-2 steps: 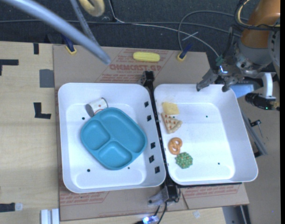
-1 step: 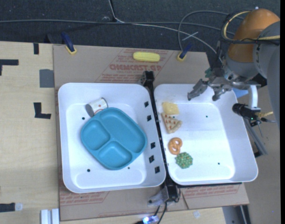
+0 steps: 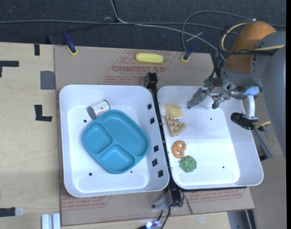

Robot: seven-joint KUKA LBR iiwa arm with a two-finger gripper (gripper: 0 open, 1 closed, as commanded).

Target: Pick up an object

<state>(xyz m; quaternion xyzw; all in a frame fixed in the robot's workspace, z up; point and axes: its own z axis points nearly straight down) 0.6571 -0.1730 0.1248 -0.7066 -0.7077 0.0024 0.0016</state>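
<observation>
- My arm (image 3: pixel 271 56) reaches in from three o'clock, grey body along the right edge, the orange band (image 3: pixel 247 44) humped at about one o'clock above the right bin (image 3: pixel 231 142).
- From the band my wrist bends down and toward nine o'clock, so my end effector (image 3: pixel 202 99) hangs over the right bin's twelve o'clock portion, near its back wall.
- My fingers are spread wide apart, one tip pointing toward eight o'clock at (image 3: pixel 192 102), the other near (image 3: pixel 215 104); nothing sits between them, and I have hold of nothing.
- Whether the tips touch the bin floor I cannot tell.
- The things to pick lie along the right bin's nine o'clock side, in a column: a yellow wedge (image 3: pixel 174 110) at the top, a pizza slice (image 3: pixel 175 126) touching it just below, a pretzel (image 3: pixel 178 148) further toward six o'clock, and a green ball (image 3: pixel 187 164) just beside the pretzel at its five o'clock.
- The yellow wedge is the nearest of them to my left fingertip, at about its eight o'clock, but apart from it.
- In the left bin (image 3: pixel 69 142) a blue tray (image 3: pixel 115 140) with three compartments lies tilted across the middle; a small cup (image 3: pixel 98 109) lies on its side at the tray's eleven o'clock, touching its rim.
- A yellow piece (image 3: pixel 149 57) lies on the cardboard (image 3: pixel 107 66) covering the counter (image 3: pixel 21 128), at twelve o'clock beyond both bins.
- Black cables (image 3: pixel 150 25) trail across the dark backdrop to my wrist.
</observation>
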